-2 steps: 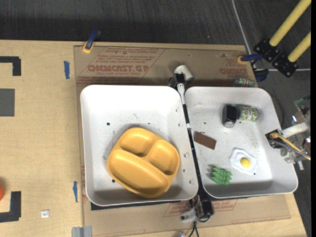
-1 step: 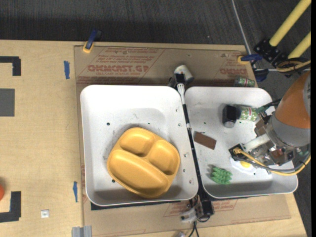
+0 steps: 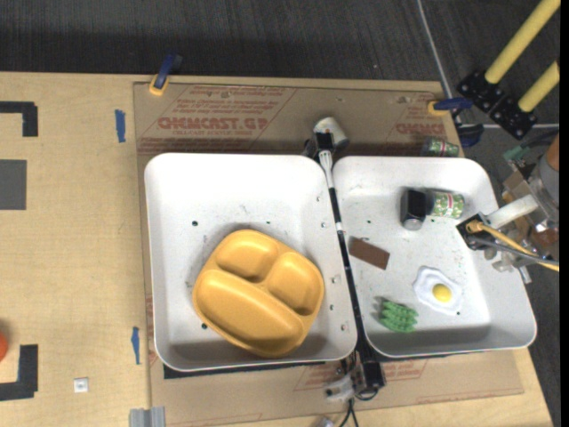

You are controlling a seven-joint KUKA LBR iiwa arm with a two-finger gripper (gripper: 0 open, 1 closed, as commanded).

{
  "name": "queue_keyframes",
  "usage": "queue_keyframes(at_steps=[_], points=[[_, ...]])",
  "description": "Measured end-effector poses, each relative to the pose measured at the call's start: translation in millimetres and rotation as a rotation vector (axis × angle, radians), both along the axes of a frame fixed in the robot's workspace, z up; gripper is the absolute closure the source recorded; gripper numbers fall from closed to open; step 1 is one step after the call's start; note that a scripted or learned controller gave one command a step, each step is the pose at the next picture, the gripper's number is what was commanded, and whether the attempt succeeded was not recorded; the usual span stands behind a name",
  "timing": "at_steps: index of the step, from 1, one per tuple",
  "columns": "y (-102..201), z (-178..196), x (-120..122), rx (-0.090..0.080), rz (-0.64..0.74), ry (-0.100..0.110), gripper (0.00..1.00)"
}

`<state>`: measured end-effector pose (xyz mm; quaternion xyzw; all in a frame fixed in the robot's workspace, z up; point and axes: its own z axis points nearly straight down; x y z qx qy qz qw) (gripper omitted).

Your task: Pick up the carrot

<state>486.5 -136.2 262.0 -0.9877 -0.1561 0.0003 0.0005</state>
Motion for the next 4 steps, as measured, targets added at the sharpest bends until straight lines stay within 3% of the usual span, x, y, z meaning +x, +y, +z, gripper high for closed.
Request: queue_keyframes(at_steps=[1, 2, 3, 4], points=[[78.0, -77.8, -7.5, 0.001, -0.054, 0.003, 1.00], [77.8, -77.8, -7.4, 0.001, -0.055, 0.002, 0.00], [121.4, -77.6, -7.2, 0.002, -0.015, 0.003, 0.00], [180.3, -77.8, -7.9, 0.002, 0.179, 0.004, 0.00]])
